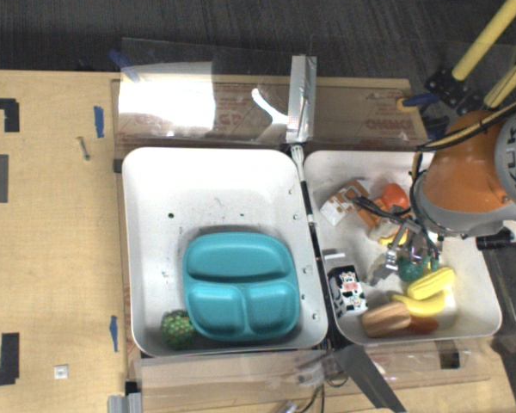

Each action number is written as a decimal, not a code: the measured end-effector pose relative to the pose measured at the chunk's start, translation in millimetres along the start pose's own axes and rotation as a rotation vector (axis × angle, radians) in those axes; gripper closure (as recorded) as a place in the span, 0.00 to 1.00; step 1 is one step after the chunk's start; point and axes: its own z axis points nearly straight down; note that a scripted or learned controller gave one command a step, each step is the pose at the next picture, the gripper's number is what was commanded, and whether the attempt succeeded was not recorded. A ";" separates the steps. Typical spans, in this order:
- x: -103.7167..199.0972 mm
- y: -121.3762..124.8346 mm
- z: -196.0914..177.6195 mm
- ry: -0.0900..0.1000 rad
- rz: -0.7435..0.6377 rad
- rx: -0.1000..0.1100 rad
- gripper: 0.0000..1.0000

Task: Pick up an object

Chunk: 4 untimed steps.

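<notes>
The hand (406,249) hangs low in the right bin (486,321); whether it's clenched I can't tell. The banana (430,284) lies just right of it, long axis slanted.

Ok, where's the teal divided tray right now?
In the camera view, the teal divided tray lies in the left bin, toward its near edge, with a small green ball touching its lower-left corner.
</notes>
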 end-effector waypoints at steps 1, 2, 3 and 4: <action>-51.1 27.6 -0.3 0.030 0.162 0.010 0.00; -108.5 -42.1 2.7 0.004 0.048 0.002 0.00; -111.0 -39.4 -11.1 -0.005 0.045 0.001 1.00; -93.9 42.3 -113.4 -0.009 -0.043 -0.004 1.00</action>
